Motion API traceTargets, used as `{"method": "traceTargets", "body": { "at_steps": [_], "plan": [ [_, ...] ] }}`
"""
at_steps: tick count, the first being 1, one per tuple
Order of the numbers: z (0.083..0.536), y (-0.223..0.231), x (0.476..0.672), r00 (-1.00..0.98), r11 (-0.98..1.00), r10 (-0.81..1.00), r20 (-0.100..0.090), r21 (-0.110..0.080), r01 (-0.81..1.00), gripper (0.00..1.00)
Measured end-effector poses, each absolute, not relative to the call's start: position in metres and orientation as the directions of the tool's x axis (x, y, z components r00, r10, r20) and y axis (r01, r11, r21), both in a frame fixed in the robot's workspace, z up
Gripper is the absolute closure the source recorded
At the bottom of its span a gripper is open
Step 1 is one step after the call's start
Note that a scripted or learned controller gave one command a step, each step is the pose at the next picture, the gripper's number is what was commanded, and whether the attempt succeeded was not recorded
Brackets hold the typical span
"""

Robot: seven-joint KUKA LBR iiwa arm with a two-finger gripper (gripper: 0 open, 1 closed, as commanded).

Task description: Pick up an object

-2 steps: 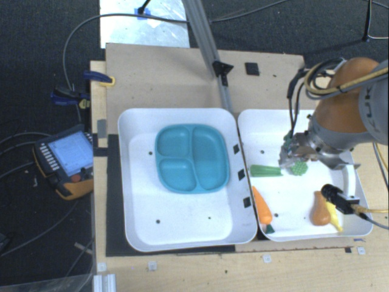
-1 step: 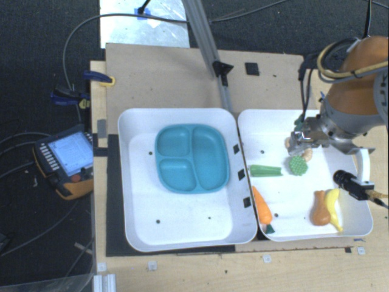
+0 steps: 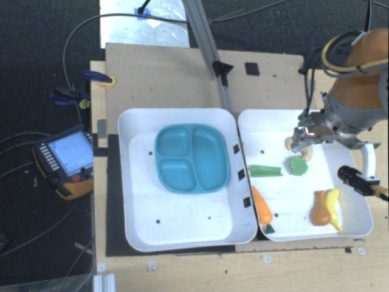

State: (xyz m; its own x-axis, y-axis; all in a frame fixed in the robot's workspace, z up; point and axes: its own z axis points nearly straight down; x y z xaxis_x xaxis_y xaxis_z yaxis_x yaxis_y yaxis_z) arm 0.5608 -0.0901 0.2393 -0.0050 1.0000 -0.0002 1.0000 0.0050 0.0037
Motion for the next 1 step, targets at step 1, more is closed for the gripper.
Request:
{"method": "traceTargets", "body": {
  "at_steps": [1],
  "plan": [
    [0.2463, -0.0343, 0.5561, -0.011, 0.011, 1.0, 0.002, 0.002, 1.0, 1.0]
  ]
}}
